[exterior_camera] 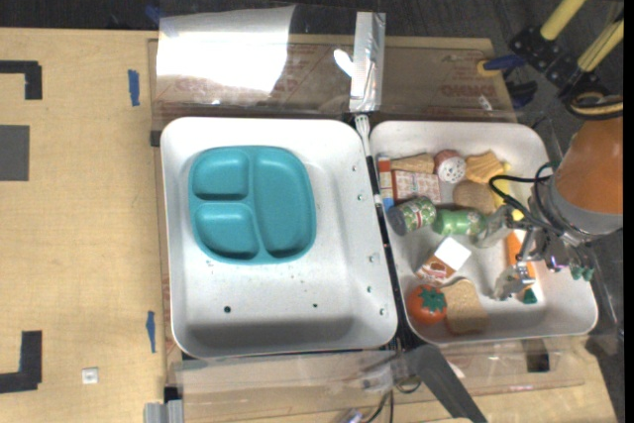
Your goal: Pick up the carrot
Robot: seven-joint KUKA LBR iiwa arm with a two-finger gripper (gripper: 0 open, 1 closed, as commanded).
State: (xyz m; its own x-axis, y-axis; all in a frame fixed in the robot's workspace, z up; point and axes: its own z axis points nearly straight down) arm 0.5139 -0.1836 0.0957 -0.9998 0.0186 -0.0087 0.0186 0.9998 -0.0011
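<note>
- Hovering low in the right-hand shallow white bin (570, 312), the grey arm's two-finger gripper (518, 278) looks to be at the grasping step of the task; the lift is not yet done.
- Judging by colour and shape, the slim orange toy carrot (514, 246) is the narrow strip in the right half of this bin, to the right of the green plastic bottle (432, 214) and the small white card-like packet (451, 255).
- That strip lies right against the gripper's upper end, touching it or partly tucked beneath it; dark cables and the tool itself cover part of it, so its full length is hidden.
- Whether the gripper is spread apart or pressed together cannot be told from this slanted view, and nothing is plainly seen clamped in it.
- Next, the move calls for a firm close squarely across the carrot's thin body, then a straight rise, keeping clear of the bin's right wall.
- A round red toy tomato (429, 304) and a tan bread-like wedge (465, 304) sit well apart, towards the bin's lower left, out of the way.
</note>
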